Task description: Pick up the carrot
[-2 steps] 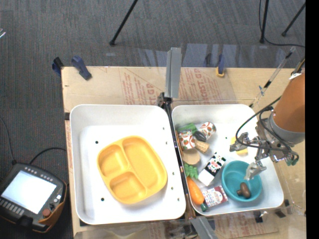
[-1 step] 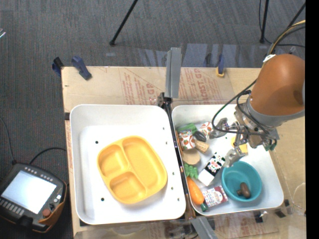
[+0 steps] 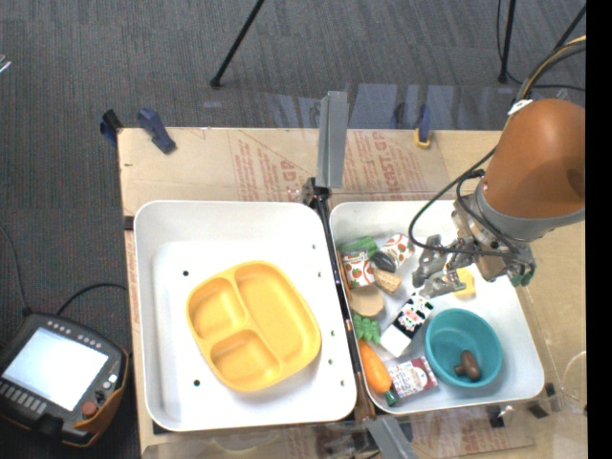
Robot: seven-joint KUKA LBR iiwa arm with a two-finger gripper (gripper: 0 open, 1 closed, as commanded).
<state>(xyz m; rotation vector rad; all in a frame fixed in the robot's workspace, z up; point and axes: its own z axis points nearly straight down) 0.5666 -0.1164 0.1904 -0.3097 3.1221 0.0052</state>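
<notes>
The carrot (image 3: 375, 368) lies in the bin (image 3: 532, 352), down and to the left of the pincer (image 3: 432, 273), not yet picked up. The pincer hangs above other toys. I cannot tell how it is set.

Grey arm (image 3: 512, 220) with an orange band (image 3: 540, 156), black cables and a metal end effector (image 3: 435, 266).

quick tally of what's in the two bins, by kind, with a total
Counting what can be told apart; the small items are crowded.
Divided plates: 1, the yellow plate
Bowls: 1, the teal bowl
Carrots: 1, the carrot
Cartons or packets: 3, the strawberry packet, cow-print carton, red-label packet
Brown pieces in the bowl: 1
Total: 7
</notes>
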